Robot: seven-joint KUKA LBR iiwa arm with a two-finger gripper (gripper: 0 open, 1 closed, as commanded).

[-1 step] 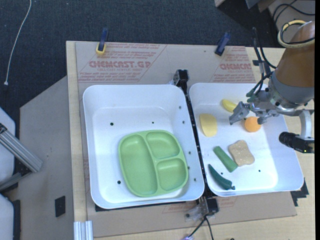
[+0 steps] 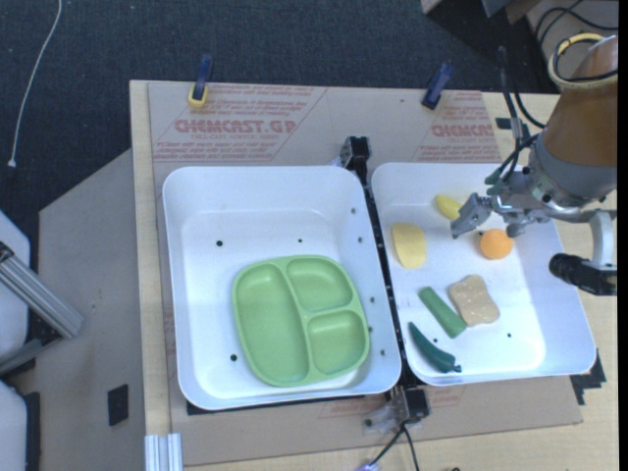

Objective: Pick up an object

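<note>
Nearest the lens, my grey arm with its orange band point(image 2: 586, 116) hangs above the right white bin point(image 2: 564, 346), and nothing is lifted yet. My gripper point(image 2: 491, 209) hovers over the bin's far end, jaws spread and holding nothing; the small orange ball point(image 2: 497, 244) lies just beside one fingertip, the likeliest target, I judge. Outward from it lie a small yellow piece point(image 2: 447, 205), a pale yellow block point(image 2: 410, 244), a tan bread-like slab point(image 2: 475, 300), a green stick point(image 2: 442, 312) and a dark teal curved piece point(image 2: 432, 349). A green divided plate point(image 2: 299, 317) sits in the left white bin point(image 2: 186, 263). Descent, closing and lift all remain.
</note>
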